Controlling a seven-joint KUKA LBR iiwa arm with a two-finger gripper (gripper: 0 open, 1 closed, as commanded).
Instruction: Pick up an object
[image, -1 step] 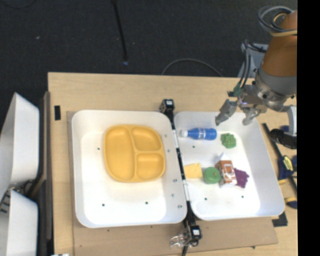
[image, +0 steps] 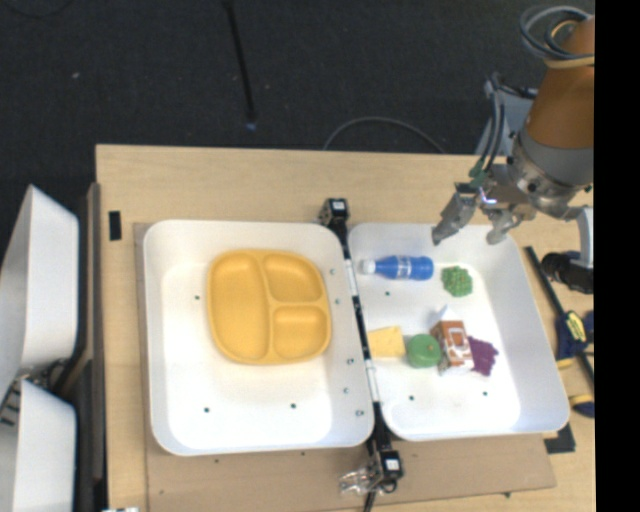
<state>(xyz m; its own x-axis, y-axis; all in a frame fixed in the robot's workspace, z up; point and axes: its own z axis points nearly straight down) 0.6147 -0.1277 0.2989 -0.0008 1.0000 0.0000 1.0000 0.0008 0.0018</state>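
Pincer (image: 468, 227) apart above bottle (image: 399, 267)

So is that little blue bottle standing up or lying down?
Lying down. The blue bottle rests on its side in the right bin, white cap pointing toward the left bin, its length running across the view.

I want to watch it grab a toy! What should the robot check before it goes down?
1. End effector spread wide enough: ok, its fingers stand apart.
2. End effector carrying nothing: ok.
3. Toy straight underneath: cannot tell; blue bottle and green lump lie close by.
4. Bottle free of neighbours: ok, it lies alone.
5. Lower toys separated: not ok; green round piece, orange box and purple toy crowd together.
6. Yellow tray out of the way: ok, it sits in the other bin.
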